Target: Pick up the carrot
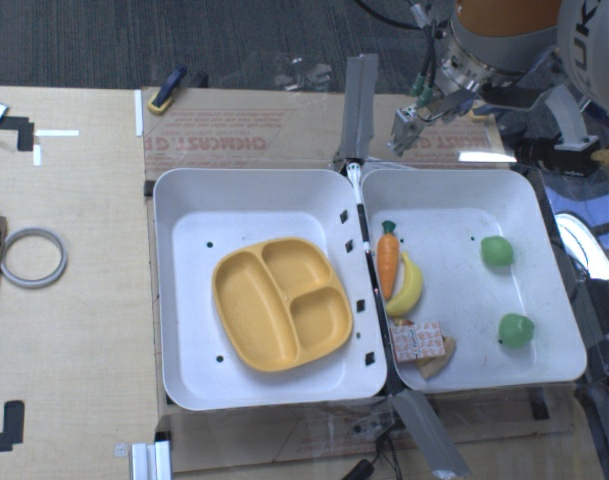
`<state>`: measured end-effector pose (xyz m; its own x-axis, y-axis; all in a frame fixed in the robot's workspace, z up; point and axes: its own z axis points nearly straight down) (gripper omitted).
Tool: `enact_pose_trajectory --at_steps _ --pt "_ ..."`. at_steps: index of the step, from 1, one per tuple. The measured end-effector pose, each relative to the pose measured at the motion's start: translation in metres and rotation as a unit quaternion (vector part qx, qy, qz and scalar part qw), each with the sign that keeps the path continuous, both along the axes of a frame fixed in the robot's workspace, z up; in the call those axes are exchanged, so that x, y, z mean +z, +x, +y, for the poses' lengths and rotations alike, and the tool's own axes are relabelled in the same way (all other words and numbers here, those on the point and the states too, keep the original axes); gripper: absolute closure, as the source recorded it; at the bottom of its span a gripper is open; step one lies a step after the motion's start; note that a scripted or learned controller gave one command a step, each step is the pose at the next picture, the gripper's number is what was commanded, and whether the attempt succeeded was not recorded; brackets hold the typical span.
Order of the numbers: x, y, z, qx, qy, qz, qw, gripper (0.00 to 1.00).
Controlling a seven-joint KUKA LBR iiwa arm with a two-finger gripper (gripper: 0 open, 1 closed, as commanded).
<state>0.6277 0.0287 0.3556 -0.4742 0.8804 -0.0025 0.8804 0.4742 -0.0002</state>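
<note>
Two shallow white bins sit side by side on the light wooden bench, and the task's thing lies in the right bin. The orange carrot with a green leafy top rests against that bin's left wall. Its long axis runs almost straight up and down the view, with the green top pointing to the far rim and the orange tip pointing to the near side. It lies touching and partly over one curved yellow banana, which bends just to its right. Near the front of the same bin, one small red-and-white printed packet lies atop a tan scrap. Two round green fruits are well apart from the carrot: the upper green ball and the lower green ball.

The left bin holds one yellow plastic plate with three compartments.

The gripper hangs above the far rim of the right bin, over brown cardboard, well apart from the carrot; whether it is wide or narrow cannot be told. One grey roll of tape lies on the bench to the left.
</note>
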Motion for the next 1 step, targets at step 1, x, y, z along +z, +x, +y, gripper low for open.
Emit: enact_pose_trajectory --at_steps 1 --pt "-0.1545 0.0312 -0.037 0.023 0.0004 0.001 0.9997 1.0"
